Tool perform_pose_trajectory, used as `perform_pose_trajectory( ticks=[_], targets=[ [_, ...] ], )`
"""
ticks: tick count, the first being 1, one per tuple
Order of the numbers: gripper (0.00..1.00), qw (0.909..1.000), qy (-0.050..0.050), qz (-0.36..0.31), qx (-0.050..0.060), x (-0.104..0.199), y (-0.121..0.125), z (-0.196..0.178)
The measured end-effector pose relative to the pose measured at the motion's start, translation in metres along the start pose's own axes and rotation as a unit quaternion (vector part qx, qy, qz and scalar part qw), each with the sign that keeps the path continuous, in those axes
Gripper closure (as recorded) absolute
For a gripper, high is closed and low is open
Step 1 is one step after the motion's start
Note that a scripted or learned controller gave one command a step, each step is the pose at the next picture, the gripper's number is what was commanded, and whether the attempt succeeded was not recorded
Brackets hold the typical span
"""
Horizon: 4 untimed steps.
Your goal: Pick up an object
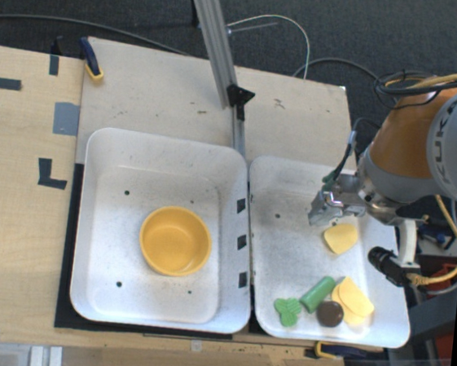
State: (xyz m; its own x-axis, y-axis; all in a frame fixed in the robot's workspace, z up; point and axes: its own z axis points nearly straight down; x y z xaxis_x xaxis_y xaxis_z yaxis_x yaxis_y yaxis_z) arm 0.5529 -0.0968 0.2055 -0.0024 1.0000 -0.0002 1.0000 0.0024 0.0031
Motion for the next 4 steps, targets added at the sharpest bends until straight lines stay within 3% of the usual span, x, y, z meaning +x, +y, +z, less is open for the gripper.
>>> perform_pose_trajectory(
  ticks=[1, 2, 4],
  targets=[
    [1.00, 1.0000, 0.000, 0.000, -0.001, 0.001, -0.002, -0.063],
    [1.00, 1.0000, 0.000, 0.001, 0.001, 0.001, -0.002, -0.088],
    [1.00, 1.0000, 0.001, -0.002, 0.003, 0.111, 0.033, -0.048]
  ],
)
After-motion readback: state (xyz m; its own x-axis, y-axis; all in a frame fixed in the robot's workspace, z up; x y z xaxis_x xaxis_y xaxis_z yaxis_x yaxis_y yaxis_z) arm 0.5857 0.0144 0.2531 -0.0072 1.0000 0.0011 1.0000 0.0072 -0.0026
